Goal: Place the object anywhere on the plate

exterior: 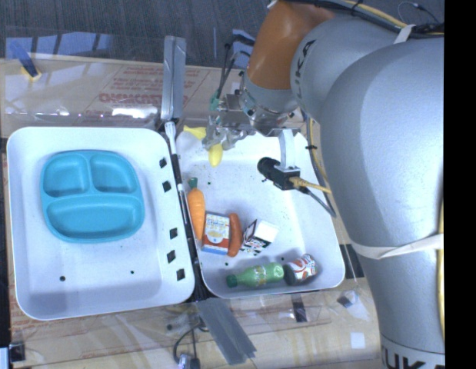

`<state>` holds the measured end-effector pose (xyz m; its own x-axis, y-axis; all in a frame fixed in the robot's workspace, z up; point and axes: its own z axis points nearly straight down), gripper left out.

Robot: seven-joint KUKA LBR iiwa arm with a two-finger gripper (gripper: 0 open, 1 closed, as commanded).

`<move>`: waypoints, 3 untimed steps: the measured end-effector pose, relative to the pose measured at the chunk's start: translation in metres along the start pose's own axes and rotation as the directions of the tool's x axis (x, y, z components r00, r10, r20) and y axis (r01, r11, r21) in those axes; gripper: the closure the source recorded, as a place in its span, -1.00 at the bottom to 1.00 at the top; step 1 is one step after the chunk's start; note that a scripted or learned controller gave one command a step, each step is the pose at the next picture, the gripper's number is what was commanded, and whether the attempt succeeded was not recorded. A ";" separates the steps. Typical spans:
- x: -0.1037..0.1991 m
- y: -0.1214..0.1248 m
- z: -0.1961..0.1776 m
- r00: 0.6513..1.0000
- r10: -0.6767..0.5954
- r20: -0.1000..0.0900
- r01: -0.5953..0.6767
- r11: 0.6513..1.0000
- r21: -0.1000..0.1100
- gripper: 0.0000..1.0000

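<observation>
A blue divided plate (90,194) lies in the left bin (38,283). At the back left corner of the right bin (322,244) is a yellow banana-like object (214,157). My gripper (220,138) is right over its middle and hides that part. One yellow end pokes out to the left of the gripper and the other end shows just below it. The gripper is well to the right of the plate, past the wall between the bins.
The right bin also holds a carrot (196,210), a juice box (216,233), a sausage (235,235), a small carton (257,235), a green bottle (257,276) and a can (302,268). A black fitting (277,174) hangs beside the wrist.
</observation>
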<state>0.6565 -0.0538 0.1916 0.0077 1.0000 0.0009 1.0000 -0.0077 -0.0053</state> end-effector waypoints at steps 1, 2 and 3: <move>0.059 -0.001 -0.023 0.999 -0.050 0.001 0.050 0.999 -0.004 1.00; 0.046 -0.001 -0.160 0.994 0.113 0.001 -0.113 0.994 -0.004 1.00; 0.092 -0.062 -0.042 0.989 0.149 0.002 -0.149 0.989 0.001 1.00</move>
<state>0.5949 0.0385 0.2338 0.1564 0.9877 -0.0023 0.9877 -0.1564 -0.0068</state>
